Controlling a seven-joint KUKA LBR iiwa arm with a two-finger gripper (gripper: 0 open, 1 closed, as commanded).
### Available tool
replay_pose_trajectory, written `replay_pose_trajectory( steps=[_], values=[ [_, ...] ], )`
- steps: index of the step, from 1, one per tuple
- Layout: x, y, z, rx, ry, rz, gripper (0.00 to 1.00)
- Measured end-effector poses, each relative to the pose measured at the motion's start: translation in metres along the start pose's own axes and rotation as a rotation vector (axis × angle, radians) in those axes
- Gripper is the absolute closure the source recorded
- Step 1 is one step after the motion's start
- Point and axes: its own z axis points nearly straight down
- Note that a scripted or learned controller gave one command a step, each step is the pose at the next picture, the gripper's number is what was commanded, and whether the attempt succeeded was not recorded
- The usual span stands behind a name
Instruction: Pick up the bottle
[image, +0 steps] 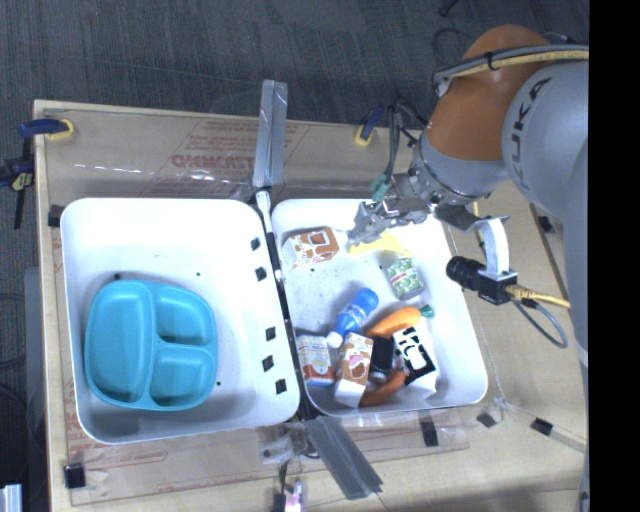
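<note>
Roughly placed: bottle (354, 311), blue, lies in the right bin (462, 330), near its middle, toward the front pile.
Long axis: slanted, its cap end pointing to the bin's far right corner, its base to the near left.
Hidden: the bottle's lower end is tucked behind the small cartons (340, 362); an orange object (392, 322) lies just beside it.
Gripper (368, 224): over the far edge of the right bin, well apart from the bottle; its state cannot be told.
Left bin (80, 232): holds a blue divided plate (150, 344).
</note>
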Motion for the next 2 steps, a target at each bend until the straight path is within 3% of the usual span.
replay_pose_trajectory(
  steps=[1, 2],
  values=[
    [0.000, 0.000, 0.000, 0.000, 0.000, -0.001, 0.00],
    [0.025, -0.023, -0.026, 0.002, 0.001, -0.133, 0.00]
  ],
)
